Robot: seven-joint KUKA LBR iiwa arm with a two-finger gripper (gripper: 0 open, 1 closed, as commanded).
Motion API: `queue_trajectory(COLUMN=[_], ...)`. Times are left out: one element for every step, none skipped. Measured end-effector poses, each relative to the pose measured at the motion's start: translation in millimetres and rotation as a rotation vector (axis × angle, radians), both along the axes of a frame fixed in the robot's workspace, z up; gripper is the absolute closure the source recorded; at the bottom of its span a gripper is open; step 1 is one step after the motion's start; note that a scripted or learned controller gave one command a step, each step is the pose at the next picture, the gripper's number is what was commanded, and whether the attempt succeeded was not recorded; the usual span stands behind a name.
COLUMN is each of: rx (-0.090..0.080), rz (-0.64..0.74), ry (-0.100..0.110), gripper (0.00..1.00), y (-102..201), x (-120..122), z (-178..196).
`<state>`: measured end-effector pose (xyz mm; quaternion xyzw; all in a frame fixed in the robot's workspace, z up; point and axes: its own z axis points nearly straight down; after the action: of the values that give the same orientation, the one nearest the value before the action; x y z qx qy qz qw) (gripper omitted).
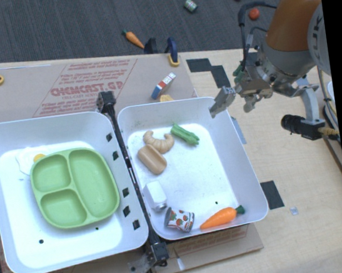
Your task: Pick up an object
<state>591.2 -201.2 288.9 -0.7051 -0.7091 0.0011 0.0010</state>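
Gripper (pixel 236 99) hovers over the right bin's (pixel 240 154) far right rim, fingers spread apart, holding nothing. Inside that bin lie a croissant (pixel 159 142), green bean (pixel 184 134), milk carton (pixel 179 220) and carrot (pixel 219 218). The left bin (pixel 1 188) holds a green tray (pixel 74 187).

we see two shallow white bins (pixel 227 175) of smooth, faintly glossy plastic, a matt pale-green plastic divided tray (pixel 74 187), brown printed cardboard (pixel 88 84) beneath, and a glossy orange plastic carrot (pixel 219 218).
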Motion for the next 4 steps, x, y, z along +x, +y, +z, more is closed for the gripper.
queue_trajectory(rx=[0.001,0.002,0.0,-0.001], rz=[0.0,0.002,0.008,0.0], ry=[0.002,0.001,0.0,-0.005], gripper=[0.0,0.0,1.0,1.0], y=[-10.0,43.5,42.9,19.4], x=[-93.0,-115.2,-114.1,-107.2], z=[-134.7,-194.6,-184.3,-72.6])
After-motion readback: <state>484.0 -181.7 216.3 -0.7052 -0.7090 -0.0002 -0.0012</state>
